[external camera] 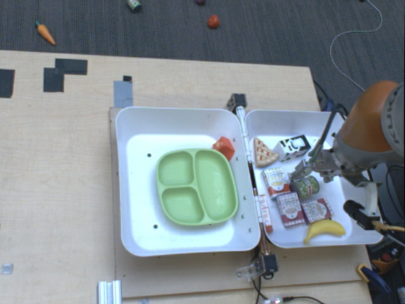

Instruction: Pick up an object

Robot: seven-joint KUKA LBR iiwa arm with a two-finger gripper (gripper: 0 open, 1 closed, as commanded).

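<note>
The gripper (308, 173) hangs right over the can (306, 187), touching it; its grip state can't be told.

tray (197, 187) green | banana (325, 230) yellow | bins (136, 170) white | wristband (374, 116) orange

Bright, even overhead light; soft shadows, slightly grainy picture.

We see a toy carrot (45, 33) lying on the dark carpet (278, 24) beyond the bench. Further along sit a small red ball (214, 21) and a white cable (354, 37).
</note>
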